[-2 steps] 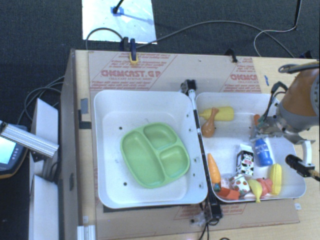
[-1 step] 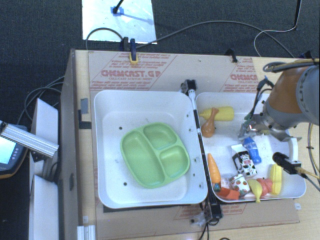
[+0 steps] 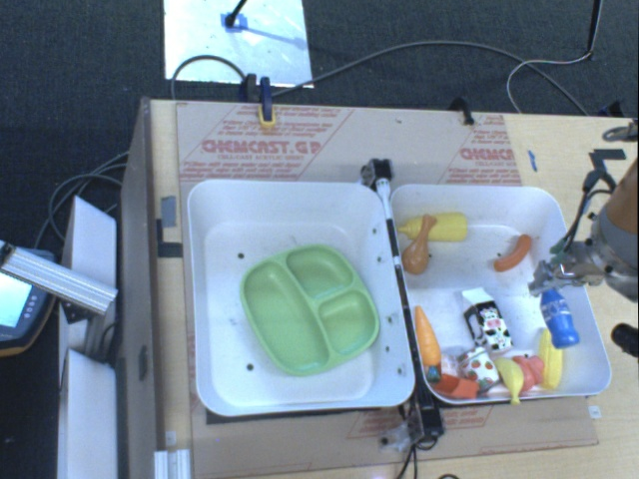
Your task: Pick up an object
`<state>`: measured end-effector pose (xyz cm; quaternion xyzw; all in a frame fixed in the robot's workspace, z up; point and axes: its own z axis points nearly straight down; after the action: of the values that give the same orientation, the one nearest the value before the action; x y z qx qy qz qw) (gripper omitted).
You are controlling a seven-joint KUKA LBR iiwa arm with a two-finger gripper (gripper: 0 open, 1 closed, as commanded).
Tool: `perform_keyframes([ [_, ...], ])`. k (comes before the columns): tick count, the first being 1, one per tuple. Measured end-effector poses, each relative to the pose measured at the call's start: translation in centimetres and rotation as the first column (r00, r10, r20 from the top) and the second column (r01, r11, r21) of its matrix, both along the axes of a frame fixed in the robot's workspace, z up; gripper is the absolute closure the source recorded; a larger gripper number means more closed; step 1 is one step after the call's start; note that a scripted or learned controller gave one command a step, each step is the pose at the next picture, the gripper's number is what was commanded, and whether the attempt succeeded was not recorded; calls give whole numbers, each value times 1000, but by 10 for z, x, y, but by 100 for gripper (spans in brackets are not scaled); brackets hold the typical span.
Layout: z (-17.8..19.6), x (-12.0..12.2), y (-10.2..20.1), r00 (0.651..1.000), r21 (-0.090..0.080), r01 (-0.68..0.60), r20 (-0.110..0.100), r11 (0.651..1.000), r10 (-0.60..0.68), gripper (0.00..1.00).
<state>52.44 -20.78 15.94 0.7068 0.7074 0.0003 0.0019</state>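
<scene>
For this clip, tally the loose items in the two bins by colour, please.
Green: 1, the divided plate in the left bin.
Yellow: 3, corn, two bananas.
Orange: 3, drumstick, sausage, carrot.
Blue: 1, bottle.
Black-and-white: 1, cow-print carton.
Red-spotted white: 1, strawberry-like piece.
Red or pink pieces in the near pile: unclear, about 2.
Total: about 12.
</scene>
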Motion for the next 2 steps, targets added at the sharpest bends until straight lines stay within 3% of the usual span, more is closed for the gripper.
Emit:
perform_keyframes([
  [1, 45, 6, 55, 1000, 2, -4, 0, 1000, 4, 100],
  [2, 35, 98, 64, 1000, 2, -4, -1, 1000, 4, 100],
])
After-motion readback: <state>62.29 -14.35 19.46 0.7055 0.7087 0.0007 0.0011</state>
